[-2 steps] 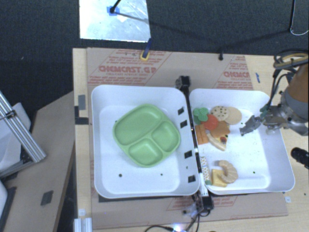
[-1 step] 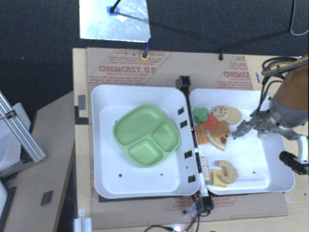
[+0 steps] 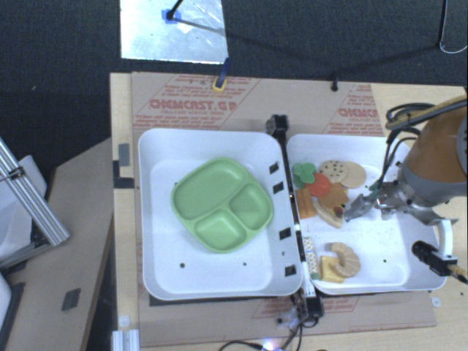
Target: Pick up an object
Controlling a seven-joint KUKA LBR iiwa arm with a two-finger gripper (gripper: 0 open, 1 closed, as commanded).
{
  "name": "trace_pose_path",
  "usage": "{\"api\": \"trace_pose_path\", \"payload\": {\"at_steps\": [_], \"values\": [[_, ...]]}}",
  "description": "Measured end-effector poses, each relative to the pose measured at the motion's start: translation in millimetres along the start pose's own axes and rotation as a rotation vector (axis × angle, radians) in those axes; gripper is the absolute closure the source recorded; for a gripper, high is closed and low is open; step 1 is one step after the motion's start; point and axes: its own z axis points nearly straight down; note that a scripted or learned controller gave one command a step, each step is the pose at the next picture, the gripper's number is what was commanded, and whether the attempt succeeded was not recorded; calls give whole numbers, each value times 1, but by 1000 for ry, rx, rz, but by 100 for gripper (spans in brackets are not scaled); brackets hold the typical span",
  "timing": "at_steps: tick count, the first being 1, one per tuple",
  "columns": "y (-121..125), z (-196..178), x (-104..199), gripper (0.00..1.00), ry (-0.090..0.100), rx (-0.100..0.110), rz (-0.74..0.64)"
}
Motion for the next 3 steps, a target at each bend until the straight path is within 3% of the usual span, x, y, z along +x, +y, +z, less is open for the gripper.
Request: {"api": "trace_pose_path", "payload": {"at_steps": [1, 2, 3], "values": [[2, 32, 0, 0, 1, -4, 0], [3, 21, 0, 100, -2, -10, 0], [5, -23, 1, 100, -2, -7, -3]]}}
